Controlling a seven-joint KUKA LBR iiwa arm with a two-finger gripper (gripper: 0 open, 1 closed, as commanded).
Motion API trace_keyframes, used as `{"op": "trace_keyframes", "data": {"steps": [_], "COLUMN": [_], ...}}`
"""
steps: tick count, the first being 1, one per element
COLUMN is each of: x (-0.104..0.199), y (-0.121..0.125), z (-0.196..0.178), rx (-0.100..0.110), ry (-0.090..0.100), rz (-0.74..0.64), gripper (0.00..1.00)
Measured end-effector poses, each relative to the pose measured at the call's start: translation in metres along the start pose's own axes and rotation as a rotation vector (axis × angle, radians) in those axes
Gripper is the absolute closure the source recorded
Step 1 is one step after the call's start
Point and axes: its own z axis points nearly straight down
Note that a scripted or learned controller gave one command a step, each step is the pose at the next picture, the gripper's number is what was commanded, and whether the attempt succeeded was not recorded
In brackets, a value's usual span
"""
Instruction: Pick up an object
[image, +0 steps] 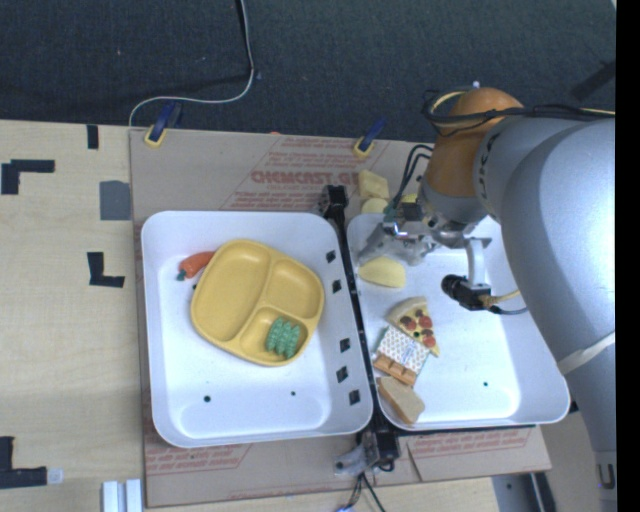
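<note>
Bread, a tan wedge (403, 404), lies nearest in the right bin (500, 385), touching a waffle-patterned cracker piece (399, 352) and, just beyond, a pizza slice (414, 323) with red dots. These are small moulded toy foods, smooth and hard-looking. Further back a pale yellow, rounded lump, perhaps a potato or lemon (383, 271), sits by the divider, right below the end effector (397, 233). Whether it is open or closed I cannot tell, and nothing shows in its grip.

That lump looks like the target. I judge the step to be the descent; to do it well, centre over the widest part, since a rounded, glossy shape may squirt sideways toward the bin wall.

Left bin (170, 400) holds a yellow divided plate (245, 295) with a green knobbly toy (284, 338) in one compartment and an orange carrot-like piece (195, 263) beside it. More pale yellow pieces (372, 190) lie at the bench's far side.
</note>
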Motion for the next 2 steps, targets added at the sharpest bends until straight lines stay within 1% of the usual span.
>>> {"op": "trace_keyframes", "data": {"steps": [1, 2], "x": [0.002, -0.001], "y": [-0.025, -0.002], "z": [0.0, 0.0], "rx": [-0.002, -0.005], "ry": [-0.001, 0.001], "rz": [0.003, 0.0], "gripper": [0.0, 0.0]}}
